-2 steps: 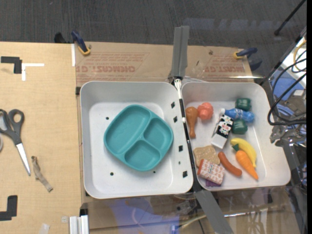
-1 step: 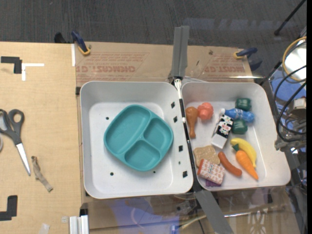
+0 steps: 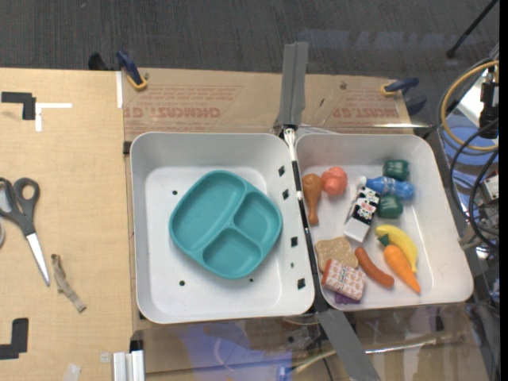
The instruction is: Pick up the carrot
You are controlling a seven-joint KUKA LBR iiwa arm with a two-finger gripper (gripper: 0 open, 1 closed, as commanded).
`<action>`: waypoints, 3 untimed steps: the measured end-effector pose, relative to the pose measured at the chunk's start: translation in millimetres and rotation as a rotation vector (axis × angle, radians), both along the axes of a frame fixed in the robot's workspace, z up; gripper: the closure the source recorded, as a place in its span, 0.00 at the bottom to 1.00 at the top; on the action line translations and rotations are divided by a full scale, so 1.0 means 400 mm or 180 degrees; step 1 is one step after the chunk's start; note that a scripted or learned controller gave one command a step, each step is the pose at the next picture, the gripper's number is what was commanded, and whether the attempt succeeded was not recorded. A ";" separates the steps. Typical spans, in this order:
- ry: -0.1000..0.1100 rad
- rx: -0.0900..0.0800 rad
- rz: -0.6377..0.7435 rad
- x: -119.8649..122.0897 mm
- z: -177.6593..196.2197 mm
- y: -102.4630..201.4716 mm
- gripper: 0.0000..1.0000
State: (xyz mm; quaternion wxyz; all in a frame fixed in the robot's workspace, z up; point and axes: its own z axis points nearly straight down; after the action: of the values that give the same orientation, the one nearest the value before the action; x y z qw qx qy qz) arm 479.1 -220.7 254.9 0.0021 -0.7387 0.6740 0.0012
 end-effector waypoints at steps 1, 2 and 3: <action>-0.0001 -0.0001 0.0883 0.000 -0.040 0.011 1.00; -0.0003 0.0004 0.1916 0.058 -0.067 0.051 1.00; -0.0012 -0.0002 0.2535 0.123 0.031 0.015 1.00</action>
State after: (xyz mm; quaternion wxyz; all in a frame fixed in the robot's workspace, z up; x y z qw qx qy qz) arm 528.2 -214.5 267.4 0.0026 -0.9423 0.3348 0.0004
